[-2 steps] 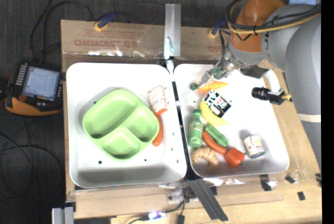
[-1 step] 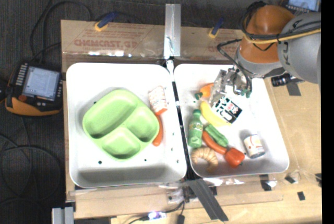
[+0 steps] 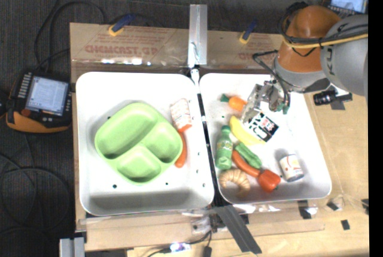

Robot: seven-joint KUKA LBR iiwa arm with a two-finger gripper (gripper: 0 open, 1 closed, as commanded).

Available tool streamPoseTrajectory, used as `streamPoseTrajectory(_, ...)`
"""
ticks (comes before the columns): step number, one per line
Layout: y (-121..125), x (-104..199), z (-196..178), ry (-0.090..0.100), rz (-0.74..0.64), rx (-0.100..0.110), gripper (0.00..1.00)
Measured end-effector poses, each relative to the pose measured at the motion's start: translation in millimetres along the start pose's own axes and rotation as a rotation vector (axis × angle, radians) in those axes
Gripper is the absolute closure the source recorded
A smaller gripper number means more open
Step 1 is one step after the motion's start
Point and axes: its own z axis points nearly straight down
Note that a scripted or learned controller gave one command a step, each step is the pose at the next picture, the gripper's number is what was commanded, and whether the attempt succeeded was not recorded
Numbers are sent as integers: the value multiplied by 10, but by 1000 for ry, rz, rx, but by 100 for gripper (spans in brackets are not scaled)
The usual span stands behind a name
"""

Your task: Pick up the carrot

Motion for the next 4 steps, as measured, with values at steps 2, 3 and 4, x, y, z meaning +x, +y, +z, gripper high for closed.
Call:
streamPoseTrajectory(2, 447, 40, -846, -1, -443, -1, 0)
streamPoseTrajectory(3, 118, -219, 21, -5, -129, -1, 0)
streamPoseTrajectory(4, 241, -73, 193, -4, 561, -2, 0)
